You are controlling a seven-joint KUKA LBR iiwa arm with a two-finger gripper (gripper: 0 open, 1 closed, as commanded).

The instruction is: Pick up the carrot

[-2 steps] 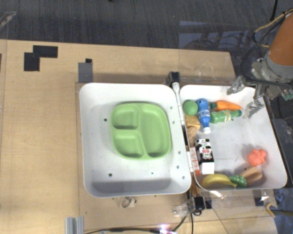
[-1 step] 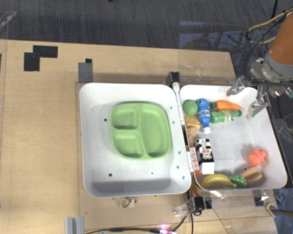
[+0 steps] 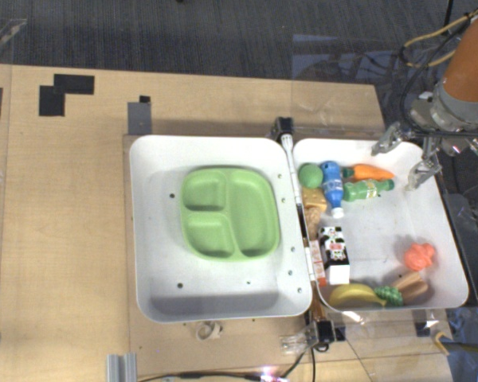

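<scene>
Two shallow white plastic bins with rounded corners sit side by side on the pale wooden bench point(image 3: 56, 237). The left bin point(image 3: 155, 293) holds a glossy light-green plate point(image 3: 227, 212), squarish with soft corners and moulded into three compartments.

The right bin point(image 3: 446, 237) carries the clutter. Along its far edge lie a round green ball point(image 3: 309, 175), a blue bottle point(image 3: 331, 183) with a white cap, a green bottle point(image 3: 366, 189) on its side, and the carrot point(image 3: 373, 171), a smooth orange taper lying just behind the green bottle and touching it. Near the left wall is a small black-and-white carton point(image 3: 332, 249). At the near edge rest a yellow banana point(image 3: 355, 294), a brown bread-like piece point(image 3: 410, 285) and, a little apart, a lumpy salmon-coloured toy point(image 3: 419, 255).

The gripper point(image 3: 405, 159) hangs over the far right corner of that bin, near the carrot's right end, its two metal fingers point(image 3: 386, 141) spread apart with nothing between them.
</scene>
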